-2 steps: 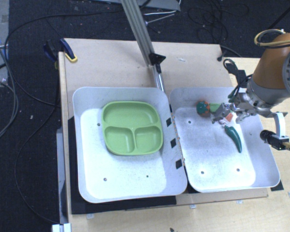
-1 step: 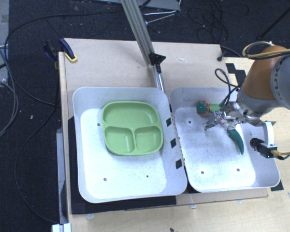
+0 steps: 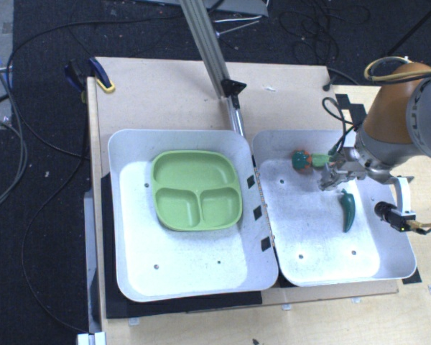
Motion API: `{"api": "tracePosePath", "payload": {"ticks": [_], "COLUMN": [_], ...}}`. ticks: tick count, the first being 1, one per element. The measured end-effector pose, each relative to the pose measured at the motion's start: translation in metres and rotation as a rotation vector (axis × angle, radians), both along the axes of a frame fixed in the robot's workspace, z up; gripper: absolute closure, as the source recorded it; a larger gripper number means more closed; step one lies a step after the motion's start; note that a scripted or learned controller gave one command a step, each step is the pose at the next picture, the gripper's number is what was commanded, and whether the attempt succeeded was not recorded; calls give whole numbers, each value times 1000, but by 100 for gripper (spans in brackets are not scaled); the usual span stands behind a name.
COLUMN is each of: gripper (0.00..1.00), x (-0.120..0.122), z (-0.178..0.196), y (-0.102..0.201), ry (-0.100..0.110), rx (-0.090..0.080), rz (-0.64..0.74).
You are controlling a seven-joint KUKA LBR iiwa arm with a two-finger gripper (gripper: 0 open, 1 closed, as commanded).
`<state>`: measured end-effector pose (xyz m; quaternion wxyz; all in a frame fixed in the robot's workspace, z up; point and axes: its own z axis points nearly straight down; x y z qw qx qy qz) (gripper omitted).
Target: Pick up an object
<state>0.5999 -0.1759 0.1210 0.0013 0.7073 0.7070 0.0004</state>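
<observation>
Left bin [image 3: 129,192] holds a green divided plate [image 3: 197,190], right bin [image 3: 302,254] a green pepper [image 3: 348,210] and a small teal-and-orange toy [image 3: 307,160] beside the tool [image 3: 332,179], its grip state unclear.

Pale green divided plate [image 3: 197,190], white bins [image 3: 129,264], dark green pepper [image 3: 348,210]

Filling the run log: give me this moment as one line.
gripper: low in right bin, beside small toy | green pepper: lying free | green tray: left bin | grasp: none seen
</observation>
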Motion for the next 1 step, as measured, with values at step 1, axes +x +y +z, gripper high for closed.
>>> {"api": "tracePosePath", "payload": {"ticks": [1], "gripper": [100], "x": [11], "z": [55], "y": [-5], "ry": [-4], "rx": [-1], "rz": [2]}}
